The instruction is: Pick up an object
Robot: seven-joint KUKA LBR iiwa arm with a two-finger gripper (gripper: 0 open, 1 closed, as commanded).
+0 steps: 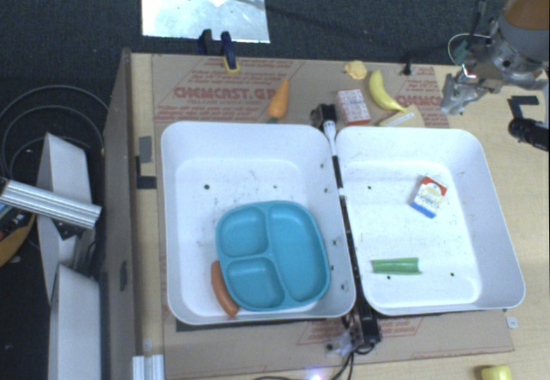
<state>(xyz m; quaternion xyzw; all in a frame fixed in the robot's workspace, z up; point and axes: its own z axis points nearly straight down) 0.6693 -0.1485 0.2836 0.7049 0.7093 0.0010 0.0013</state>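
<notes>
Blue tray [273,254] fills the left bin [185,155], a sausage [223,288] at its near-left edge. Right of the tray, the other bin [481,198] holds a green stick [395,266] and small carton [428,196]. Beyond, the gripper [457,99] hangs outside, apparently empty; its jaw state is unclear.

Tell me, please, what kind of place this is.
Probably a robotics lab bench set up for grasping trials. A robot arm hangs over two white bins on a cardboard-covered bench, with toy food such as a banana and a carrot lying about, and loose cables on the dark floor.
</notes>
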